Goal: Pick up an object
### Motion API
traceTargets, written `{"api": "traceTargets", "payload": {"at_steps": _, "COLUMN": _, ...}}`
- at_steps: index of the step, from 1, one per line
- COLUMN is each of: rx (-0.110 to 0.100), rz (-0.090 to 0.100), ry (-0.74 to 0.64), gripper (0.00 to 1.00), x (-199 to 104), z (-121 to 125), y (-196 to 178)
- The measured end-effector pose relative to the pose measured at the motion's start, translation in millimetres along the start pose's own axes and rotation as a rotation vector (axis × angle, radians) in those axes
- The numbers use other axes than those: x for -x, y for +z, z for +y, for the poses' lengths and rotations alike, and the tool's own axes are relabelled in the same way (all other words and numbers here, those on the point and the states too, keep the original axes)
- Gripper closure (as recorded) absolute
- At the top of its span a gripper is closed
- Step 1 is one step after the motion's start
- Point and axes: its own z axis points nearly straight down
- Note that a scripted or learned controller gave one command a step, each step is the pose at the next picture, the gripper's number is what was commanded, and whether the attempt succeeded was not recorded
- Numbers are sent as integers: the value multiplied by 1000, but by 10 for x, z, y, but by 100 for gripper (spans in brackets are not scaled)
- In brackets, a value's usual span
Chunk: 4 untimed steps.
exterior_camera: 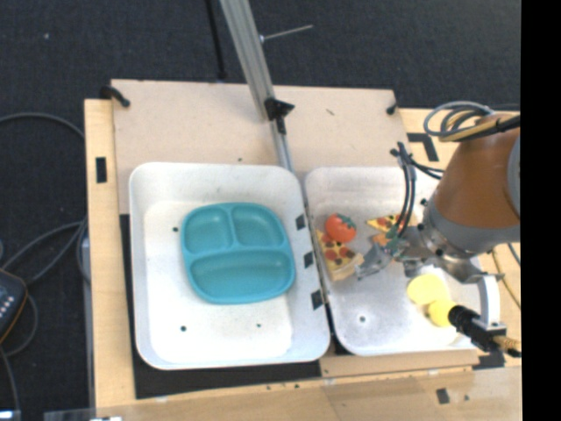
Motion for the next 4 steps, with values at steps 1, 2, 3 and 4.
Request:
{"api": "traceTargets", "payload": {"at_steps": 1, "rx": 1, "rz": 0, "ry": 2, "gripper": 0, "x": 2, "z": 0, "y": 0}}
{"api": "traceTargets", "payload": {"at_steps": 2, "rx": -5, "rz": -1, "ry": 3, "gripper": 0, "x": 26, "z": 86, "y": 578}}
{"api": "traceTargets", "payload": {"at_steps": 3, "rx": -4, "rz": -1, "ry": 3, "gripper": 0, "x": 37, "z": 83, "y": 1098}}
{"api": "traceTargets", "payload": {"at_steps": 4, "rx": 3, "rz": -1, "ry": 9, "gripper": 100, "x": 42, "z": 103, "y": 964}}
